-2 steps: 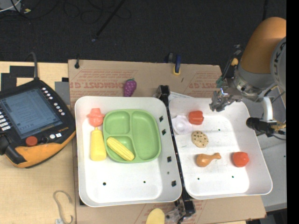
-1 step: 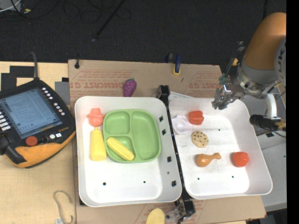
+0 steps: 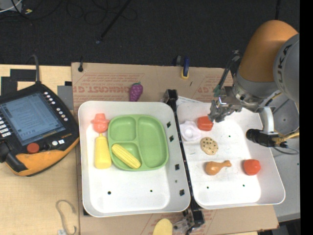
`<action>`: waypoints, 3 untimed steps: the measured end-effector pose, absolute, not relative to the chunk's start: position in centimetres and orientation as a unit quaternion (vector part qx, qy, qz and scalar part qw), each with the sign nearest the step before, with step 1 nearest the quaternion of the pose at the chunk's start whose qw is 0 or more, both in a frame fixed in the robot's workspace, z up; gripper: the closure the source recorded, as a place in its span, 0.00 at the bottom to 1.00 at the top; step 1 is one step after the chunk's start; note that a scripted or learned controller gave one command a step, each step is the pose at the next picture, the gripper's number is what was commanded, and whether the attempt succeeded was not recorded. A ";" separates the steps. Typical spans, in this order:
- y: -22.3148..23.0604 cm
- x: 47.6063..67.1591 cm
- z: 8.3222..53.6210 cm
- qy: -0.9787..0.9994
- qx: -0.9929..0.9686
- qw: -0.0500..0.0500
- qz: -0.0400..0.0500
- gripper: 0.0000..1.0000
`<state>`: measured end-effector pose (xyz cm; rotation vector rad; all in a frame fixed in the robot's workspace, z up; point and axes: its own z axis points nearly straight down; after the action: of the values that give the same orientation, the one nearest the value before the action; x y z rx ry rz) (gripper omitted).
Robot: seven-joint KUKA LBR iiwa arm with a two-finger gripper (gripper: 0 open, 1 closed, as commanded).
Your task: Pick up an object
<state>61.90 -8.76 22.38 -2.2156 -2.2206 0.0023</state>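
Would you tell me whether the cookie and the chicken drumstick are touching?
Apart: the camera view shows bare white bin floor between the cookie and the chicken drumstick.

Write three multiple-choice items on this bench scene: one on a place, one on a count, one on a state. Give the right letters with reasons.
1. Where does the toy corn cob lie?
A. on the green divided plate in the left bin
B. in the right bin beside the cookie
C. on the cardboard behind the bins

2. How many red or orange-red toys lie in the right bin?
A. none
B. two
C. four

3. How does the yellow bottle rest?
A. standing on the plate
B. lying in the left bin, beside the plate
C. held in the gripper

Answers: 1 A, the cob rests across the plate's lower compartment. 2 B, one sits below the gripper, one near the right wall. 3 B, it lies flat left of the plate.
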 end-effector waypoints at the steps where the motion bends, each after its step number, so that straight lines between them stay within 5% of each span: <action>1: -3.9 59.1 21.5 -0.708 -0.706 0.003 0.001 1.00; 3: 3.6 52.5 20.6 -0.708 -0.706 0.003 0.002 1.00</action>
<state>52.49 3.57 20.60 -2.2147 -2.2194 0.0056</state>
